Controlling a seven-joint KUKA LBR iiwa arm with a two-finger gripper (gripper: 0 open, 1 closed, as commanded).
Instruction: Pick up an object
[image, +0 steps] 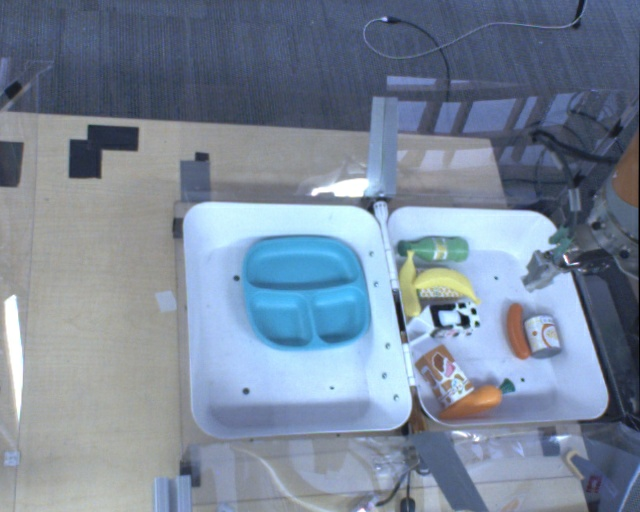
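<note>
**Gripper poised at the right bin's edge, nothing in its grasp**

Jaws: whether they stand open or shut cannot be told from this view, and no object shows between them. That gripper (545, 265) hangs over the upper right part of the right bin (590, 400), with the grey arm and its orange band (628, 180) reaching in from the right edge.

Nearest to it lie an orange sausage (516, 331) and a small can (543, 336), touching each other, below and slightly left of the gripper. Further left, a yellow banana (432, 283) sits against the bin's left wall, with a green bottle (435, 248) lying on its side just above it and a black-and-white cow toy (453, 318) just below it. Toward the bin's near edge, a small printed carton (442, 370) lies tilted, touching a carrot (473, 400) at its lower right.

Beside this bin, the left bin (215, 380) holds a blue divided plate (305, 291), set near its middle. Both bins rest side by side on a pale wooden bench (90, 330), which carries black square markings at its far left.
</note>
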